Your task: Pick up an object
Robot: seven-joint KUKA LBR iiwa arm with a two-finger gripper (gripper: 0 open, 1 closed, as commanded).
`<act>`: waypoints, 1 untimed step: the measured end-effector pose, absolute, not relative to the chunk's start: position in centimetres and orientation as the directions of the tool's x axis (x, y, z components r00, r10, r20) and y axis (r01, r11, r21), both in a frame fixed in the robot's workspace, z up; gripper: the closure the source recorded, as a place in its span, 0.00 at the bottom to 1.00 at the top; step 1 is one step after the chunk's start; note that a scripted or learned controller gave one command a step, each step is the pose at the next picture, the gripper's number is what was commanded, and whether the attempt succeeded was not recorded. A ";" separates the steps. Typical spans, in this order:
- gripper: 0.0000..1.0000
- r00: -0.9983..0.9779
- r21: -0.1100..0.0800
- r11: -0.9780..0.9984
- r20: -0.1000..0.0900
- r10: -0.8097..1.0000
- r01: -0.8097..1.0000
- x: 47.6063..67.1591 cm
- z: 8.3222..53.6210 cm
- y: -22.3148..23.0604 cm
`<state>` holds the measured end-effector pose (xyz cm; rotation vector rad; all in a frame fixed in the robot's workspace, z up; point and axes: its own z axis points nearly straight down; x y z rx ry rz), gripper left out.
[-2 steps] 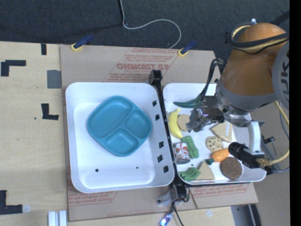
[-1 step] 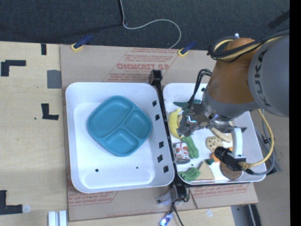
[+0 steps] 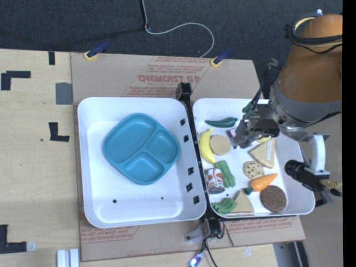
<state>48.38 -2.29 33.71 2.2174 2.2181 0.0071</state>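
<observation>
Two white bins sit side by side on the cardboard sheet in front of you. Look first at the left bin: it holds a blue divided plate, lying flat and turned at an angle, a little above the middle of the bin.

Move right across the black divider and you come to the right bin, which is crowded with toy food. You see a yellow banana close to the divider, a round tan cookie touching it, and a dark green pepper above them. Below lie a green bean pod, a small printed packet, a leafy green piece and a chocolate-chip cookie. Further right you find a cheese wedge, an orange carrot and a brown round patty.

Over the upper middle of that bin hangs the gripper, its dark tips just beside the tan cookie. You cannot tell from here how its fingers stand, and nothing is seen clamped in them.
</observation>
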 end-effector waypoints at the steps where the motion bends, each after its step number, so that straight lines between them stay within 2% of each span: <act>1: 1.00 0.000 -0.010 0.000 0.000 1.000 1.000 48.2 25.0 -2.2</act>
